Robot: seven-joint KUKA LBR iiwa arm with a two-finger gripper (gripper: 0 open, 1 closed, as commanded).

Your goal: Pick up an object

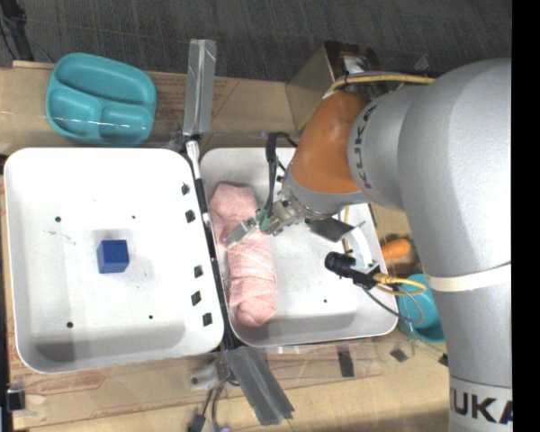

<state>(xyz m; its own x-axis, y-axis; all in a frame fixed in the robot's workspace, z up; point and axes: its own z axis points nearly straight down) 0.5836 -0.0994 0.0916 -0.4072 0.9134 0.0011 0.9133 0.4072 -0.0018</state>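
While the grey arm (pixel 450 169) reaches in from the right, its orange band (pixel 328 147) hangs over the far part of the right bin (pixel 342 318), and the gripper (pixel 249 228) sits low over that bin's left half. It is right at the pink cloth (pixel 252 273), at or just above the upper middle of the bundle. Whether the gripper is open or closed cannot be told from this angle, and no object can be seen held in it.

The pink cloth lies as a long, rumpled roll along the left wall of the right bin, running from the far end towards the near end. Its near end is thicker and rests close to the front wall.

In the left bin (pixel 90 187), a blue cube (pixel 113 255) sits alone on the white floor, a little left of the middle and well apart from the gripper.

On the bench (pixel 171 93), beyond the left bin, lies a teal tray (pixel 101 97) with moulded compartments. A grey metal strip (pixel 199 84) stands at the far end of the gap between the two bins. Past the right bin's right wall, partly hidden by the arm, an orange thing (pixel 396 248) and a teal thing (pixel 423 311) can be seen, too covered to name.
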